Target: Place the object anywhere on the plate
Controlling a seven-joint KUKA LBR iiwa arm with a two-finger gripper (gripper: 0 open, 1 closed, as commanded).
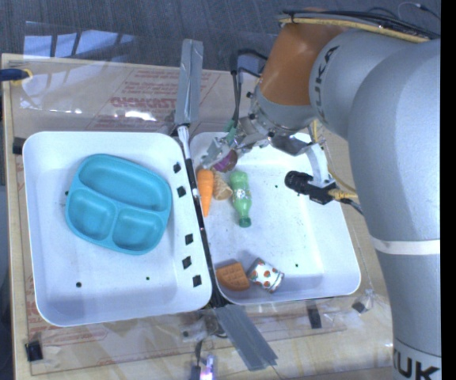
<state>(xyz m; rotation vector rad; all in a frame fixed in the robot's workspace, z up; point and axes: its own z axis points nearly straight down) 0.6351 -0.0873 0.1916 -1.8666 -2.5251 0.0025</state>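
Observation:
A blue plate (119, 203) with three compartments lies in the left bin (46, 283). In the right bin (323, 252), my gripper (226, 146) is low at the far left corner. It is right over a small purple object (226, 162), which it partly hides. Just beside that lie an orange carrot (204, 188), a tan piece (222, 188) and a green bottle (241, 199). I cannot tell whether the gripper touches the purple object.
A brown bread-like piece (233, 275) and a red-and-white object (265, 275) sit near the right bin's front wall. A divider with black clips (188, 228) separates the bins. The grey arm (378, 133) covers the right bin's far right side.

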